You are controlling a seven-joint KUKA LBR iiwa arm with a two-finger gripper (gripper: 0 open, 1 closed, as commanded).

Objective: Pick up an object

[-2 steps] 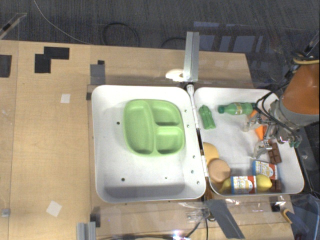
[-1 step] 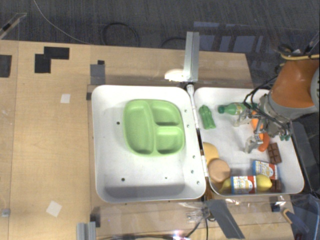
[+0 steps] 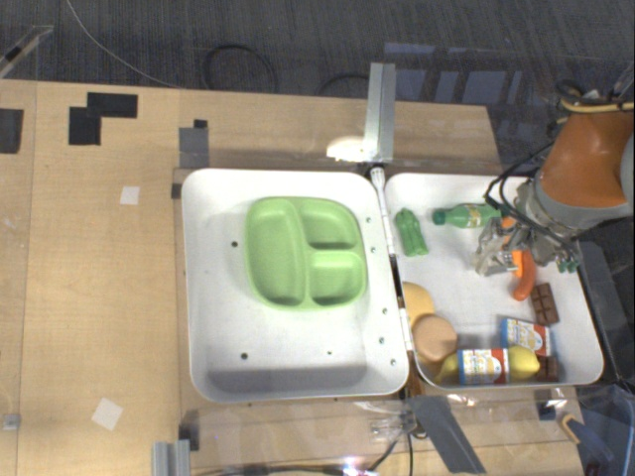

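pincer (image 3: 493, 256) hangs over the right bin (image 3: 585, 365) beside a carrot (image 3: 522, 276); grip state unclear.

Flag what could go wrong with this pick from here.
1. The claw hangs in the right bin between the green bottle and the carrot; closing here may nudge one rather than grip it.
2. The chocolate bar lies flat beside the carrot, likely hard to get fingers under.
3. The bun, yellow bottle and small carton crowd the near corner; a pick there could drag neighbours.
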